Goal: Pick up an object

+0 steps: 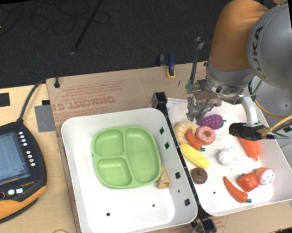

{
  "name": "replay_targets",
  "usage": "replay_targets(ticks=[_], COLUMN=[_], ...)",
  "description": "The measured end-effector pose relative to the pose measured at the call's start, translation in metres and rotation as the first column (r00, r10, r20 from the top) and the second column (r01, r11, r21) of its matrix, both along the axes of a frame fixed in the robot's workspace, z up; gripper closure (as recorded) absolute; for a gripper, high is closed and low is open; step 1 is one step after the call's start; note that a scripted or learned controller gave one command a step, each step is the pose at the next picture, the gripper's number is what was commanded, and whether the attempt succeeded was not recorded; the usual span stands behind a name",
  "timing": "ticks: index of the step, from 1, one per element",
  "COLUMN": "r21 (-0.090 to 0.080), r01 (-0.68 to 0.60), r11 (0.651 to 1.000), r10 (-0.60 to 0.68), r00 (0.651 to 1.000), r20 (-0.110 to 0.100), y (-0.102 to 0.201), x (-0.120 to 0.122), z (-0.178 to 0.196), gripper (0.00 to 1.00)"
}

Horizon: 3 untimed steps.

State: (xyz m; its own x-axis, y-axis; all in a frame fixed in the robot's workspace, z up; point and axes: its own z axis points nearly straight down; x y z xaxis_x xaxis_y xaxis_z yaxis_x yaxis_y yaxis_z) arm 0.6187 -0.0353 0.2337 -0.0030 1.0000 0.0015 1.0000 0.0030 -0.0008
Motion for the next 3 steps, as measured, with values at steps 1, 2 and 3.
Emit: replay_targets(ticks=[1, 2, 3], r21=[-0.001, -0.001, -0.002], r01=[0.003, 0.004, 0.001], r11=[1.000, 1.000, 1.000], r10=[-0.003, -0.004, -0.001], r00=[1.000, 1.000, 1.000], r20=[-0.003, -0.001, -0.003], y=[0.045, 0.045, 0.050], x=[-0.006, -0.009, -0.001], z=[-0.017, 0.003, -0.016], gripper=[1.00, 1.00, 1.00])
